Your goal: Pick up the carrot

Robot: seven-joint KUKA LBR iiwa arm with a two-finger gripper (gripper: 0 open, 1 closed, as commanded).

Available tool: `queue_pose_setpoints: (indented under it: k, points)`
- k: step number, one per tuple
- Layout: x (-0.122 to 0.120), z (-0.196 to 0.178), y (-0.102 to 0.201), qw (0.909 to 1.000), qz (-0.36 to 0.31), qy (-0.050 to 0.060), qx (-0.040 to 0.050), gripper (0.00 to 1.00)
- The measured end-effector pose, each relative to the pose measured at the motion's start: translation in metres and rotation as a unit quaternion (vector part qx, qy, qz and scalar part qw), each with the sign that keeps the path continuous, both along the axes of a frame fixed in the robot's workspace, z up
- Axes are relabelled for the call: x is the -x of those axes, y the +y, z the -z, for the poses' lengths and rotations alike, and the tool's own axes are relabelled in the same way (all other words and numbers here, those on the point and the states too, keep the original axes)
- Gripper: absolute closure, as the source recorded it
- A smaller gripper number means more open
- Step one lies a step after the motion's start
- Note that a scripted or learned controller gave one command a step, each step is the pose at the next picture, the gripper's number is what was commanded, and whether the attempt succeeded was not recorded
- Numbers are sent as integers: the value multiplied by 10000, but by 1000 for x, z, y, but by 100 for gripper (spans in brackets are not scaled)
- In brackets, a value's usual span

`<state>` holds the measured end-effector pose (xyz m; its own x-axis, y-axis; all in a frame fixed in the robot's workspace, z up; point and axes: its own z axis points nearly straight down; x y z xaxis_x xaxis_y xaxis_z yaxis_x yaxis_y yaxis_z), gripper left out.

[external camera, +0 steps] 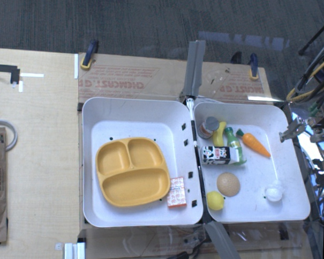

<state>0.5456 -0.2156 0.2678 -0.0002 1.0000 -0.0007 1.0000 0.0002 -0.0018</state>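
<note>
Your end effector (290, 132) sits at the right bin's (290, 209) far right rim; can't tell if it's wide or narrow. Carrot (255, 145) lies in that bin, near the end effector, just right of the green bottle (234, 146), untouched.

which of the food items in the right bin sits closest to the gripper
The carrot: it lies nearest the gripper at the bin's right edge; the egg and lemon sit farther left.
</note>
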Motion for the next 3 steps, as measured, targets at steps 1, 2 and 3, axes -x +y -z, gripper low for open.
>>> queue_pose_setpoints:
  k: [1, 2, 3]
  points:
    - [53, 104, 34, 9994, -351, 7, -4, 0]
    - [-27, 170, 25, 9983, -591, -5, 2, 0]
    - [-27, 161, 24, 9983, -580, -8, 9, 100]
